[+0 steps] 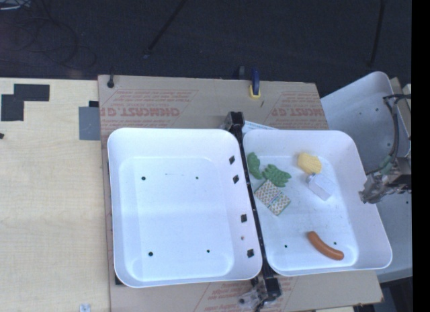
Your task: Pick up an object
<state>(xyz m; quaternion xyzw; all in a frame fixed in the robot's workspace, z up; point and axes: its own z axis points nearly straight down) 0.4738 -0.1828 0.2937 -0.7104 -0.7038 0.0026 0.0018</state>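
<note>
**Pincer waits at the bin's edge**

The left bin (175, 203) shows smooth, bare white plastic. In the right bin (363, 237), the pickable things lie scattered apart: a leafy green piece (269, 171), a patterned square pad (272, 198), a glossy orange sausage (326, 245), a rounded yellow lump (309, 163) and a pale block (320, 187). Just outside its right rim hangs the pincer (377, 188); whether open or closed, I cannot tell.

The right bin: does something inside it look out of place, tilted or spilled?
Nothing stands out. In the right bin the green leafy piece, patterned square, yellow piece, pale block and orange sausage lie loose and apart. The gripper hangs at the bin's right rim.
</note>
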